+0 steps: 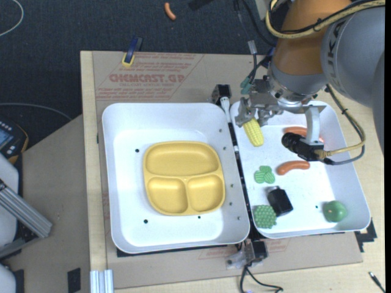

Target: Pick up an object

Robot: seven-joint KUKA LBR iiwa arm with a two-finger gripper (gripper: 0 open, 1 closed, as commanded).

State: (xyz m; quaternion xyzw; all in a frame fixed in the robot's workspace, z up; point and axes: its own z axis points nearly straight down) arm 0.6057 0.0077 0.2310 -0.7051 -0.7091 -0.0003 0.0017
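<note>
We see a grey arm [360,47] with an orange band [305,26], yellow and black cables looping around it

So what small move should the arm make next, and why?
Probably lift straight up a little: the gripper sits right on the top end of the corn in the right bin, and a short raise would show whether it really has it.

A yellow corn cob [253,132] hangs tilted, upper left to lower right, between the fingers of the gripper [251,119], over the right bin [349,163] near that bin's far-left corner and just beside its left edge. Its kernels are ridged and bright.
</note>
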